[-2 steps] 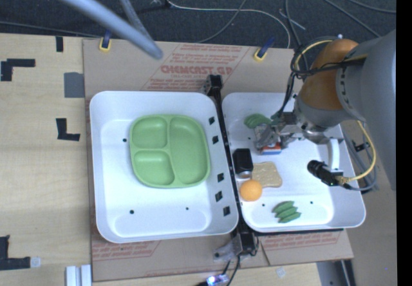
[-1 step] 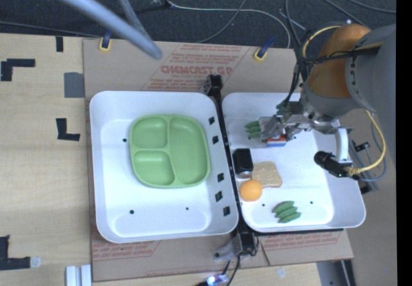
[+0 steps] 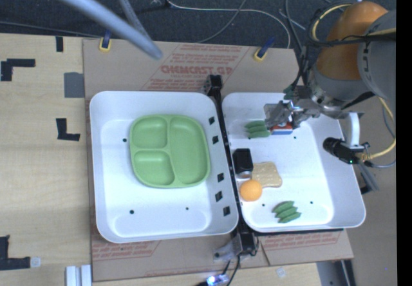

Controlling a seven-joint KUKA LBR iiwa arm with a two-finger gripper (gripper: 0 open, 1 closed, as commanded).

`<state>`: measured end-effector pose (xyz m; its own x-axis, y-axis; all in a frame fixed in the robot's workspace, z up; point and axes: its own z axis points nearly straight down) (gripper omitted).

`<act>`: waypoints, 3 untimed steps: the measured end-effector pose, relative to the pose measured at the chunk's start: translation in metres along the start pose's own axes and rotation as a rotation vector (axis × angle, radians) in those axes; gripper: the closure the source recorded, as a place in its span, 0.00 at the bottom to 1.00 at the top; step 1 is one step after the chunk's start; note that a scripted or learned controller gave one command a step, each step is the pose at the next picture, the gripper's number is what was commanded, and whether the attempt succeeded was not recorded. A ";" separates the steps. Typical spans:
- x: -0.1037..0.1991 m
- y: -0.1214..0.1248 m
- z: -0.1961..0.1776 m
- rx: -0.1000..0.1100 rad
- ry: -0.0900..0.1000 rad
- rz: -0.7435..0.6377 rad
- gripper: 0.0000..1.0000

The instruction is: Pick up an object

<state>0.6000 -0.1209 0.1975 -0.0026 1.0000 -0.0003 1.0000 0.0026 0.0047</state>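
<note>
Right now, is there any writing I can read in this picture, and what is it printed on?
"CHEMCAST GP": large red letters on the brown cardboard sheet under the two white bins.
Smaller red lines above and below it: too blurred to read.
No legible writing on the green divided plate.

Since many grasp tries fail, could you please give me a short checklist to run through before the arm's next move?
1. Pincer over the right bin: ok.
2. Something held between its fingers: cannot tell; a red and blue item sits right under it.
3. Nearest target, the green piece, lies just beside the pincer: ok.
4. Orange ball touches the tan piece: not ok for a clean single pick.
5. Green pods lie apart from the rest: ok.
6. Green tray sits alone in the left bin: ok.
</note>
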 end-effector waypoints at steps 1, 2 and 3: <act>0.000 0.005 -0.064 -0.001 -0.001 0.001 1.00; 0.045 0.005 -0.051 0.007 0.001 -0.002 1.00; 0.100 -0.001 -0.056 0.006 0.001 -0.004 1.00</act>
<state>0.5986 -0.0210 0.2538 -0.0062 1.0000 0.0010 1.0000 0.0062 -0.0012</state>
